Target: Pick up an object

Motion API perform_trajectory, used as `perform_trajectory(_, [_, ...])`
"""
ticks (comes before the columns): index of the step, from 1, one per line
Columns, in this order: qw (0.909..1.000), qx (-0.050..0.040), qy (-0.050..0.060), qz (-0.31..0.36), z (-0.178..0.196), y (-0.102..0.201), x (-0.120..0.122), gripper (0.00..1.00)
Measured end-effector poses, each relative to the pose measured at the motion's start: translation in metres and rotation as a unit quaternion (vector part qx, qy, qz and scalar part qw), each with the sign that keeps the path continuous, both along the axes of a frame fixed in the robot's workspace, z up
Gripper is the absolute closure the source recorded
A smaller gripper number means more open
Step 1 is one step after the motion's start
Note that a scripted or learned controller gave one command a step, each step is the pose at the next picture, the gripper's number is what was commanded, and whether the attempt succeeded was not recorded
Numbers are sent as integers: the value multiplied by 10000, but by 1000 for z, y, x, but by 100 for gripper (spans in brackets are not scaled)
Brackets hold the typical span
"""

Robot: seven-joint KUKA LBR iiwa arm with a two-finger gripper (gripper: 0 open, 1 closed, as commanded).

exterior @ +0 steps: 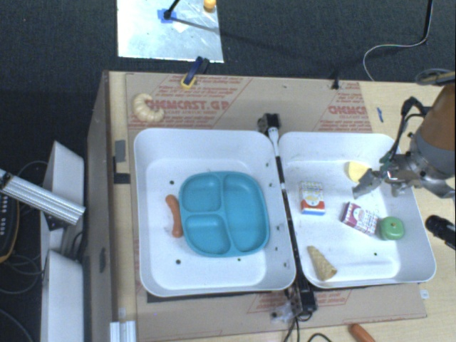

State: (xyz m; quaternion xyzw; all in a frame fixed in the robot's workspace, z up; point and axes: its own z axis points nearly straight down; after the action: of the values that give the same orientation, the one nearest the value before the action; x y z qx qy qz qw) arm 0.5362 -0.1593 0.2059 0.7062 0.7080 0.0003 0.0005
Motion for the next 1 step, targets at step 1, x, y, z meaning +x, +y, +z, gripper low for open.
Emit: perform_trajectory(1, [10000, 3, 15, -7, -110, -23, 19, 0])
